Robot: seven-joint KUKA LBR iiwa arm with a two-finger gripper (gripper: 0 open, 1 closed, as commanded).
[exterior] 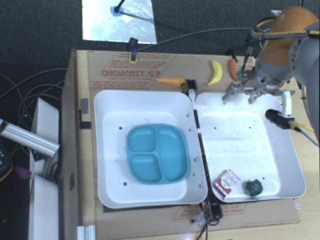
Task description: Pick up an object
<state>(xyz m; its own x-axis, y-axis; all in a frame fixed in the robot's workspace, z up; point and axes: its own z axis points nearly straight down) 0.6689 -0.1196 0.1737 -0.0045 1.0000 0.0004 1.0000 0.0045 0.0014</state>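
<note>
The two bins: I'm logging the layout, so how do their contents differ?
The left bin holds one large blue divided tray lying near its middle. The right bin holds two small things at its near edge: a red-and-white packet and a dark green lump. Both bins are shallow and white.

lab | robot arm | taped bins | loose cables
</note>
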